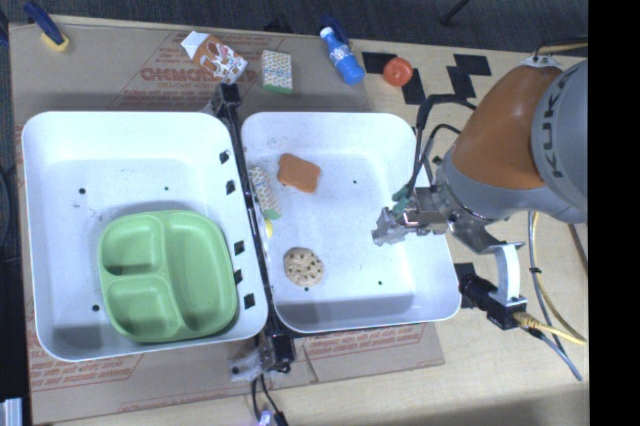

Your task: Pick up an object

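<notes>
The pincer [388,226] hangs over the right bin [340,129] near its right wall; whether it is spread or pressed together cannot be told, and nothing appears lifted yet. That bin holds three candidates: one orange block [298,172], one cookie [302,267], one wrapped item [264,192]. The left bin [60,144] holds one green tray [166,276].

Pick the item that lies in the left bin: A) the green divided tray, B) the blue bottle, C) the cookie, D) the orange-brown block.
A: the green divided tray sits in the left bin, while the cookie and the orange-brown block lie in the right bin and the blue bottle lies on the bench.
</notes>
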Robot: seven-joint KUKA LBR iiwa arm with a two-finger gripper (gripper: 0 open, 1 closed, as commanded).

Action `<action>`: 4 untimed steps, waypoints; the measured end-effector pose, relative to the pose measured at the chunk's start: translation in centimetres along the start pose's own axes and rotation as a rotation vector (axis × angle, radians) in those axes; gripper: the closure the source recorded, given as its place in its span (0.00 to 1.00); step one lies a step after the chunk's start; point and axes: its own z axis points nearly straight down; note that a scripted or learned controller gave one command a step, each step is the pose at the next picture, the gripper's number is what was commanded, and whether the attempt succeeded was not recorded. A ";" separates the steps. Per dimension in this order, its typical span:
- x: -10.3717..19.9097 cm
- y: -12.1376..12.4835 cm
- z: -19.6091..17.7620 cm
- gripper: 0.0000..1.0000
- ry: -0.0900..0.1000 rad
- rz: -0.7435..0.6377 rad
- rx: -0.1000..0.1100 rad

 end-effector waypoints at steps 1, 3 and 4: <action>-0.7 0.0 0.8 1.00 0.000 0.000 0.001; -5.9 0.0 1.6 1.00 -0.001 0.002 -0.002; -5.9 0.0 1.2 1.00 -0.001 0.001 -0.003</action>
